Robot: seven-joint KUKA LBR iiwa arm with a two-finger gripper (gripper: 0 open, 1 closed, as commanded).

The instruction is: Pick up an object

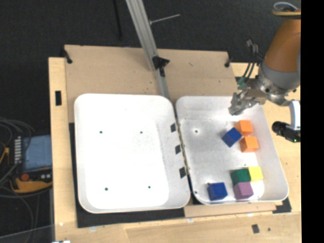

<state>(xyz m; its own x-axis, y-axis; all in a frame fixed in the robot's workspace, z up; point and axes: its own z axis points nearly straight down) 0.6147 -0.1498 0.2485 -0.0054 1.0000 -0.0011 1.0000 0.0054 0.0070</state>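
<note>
While the blocks are lying scattered in the right bin [200, 151], the gripper [237, 107] is being held just above an orange block [245, 126]; the jaws' state cannot be told.

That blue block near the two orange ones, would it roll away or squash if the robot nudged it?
The blue block looks like a small cube with flat faces, so it would probably slide on the white bin rather than roll. Its crisp edges suggest it is stiff, not squashy. It nearly touches an orange block, so a nudge may shift that too.
</note>
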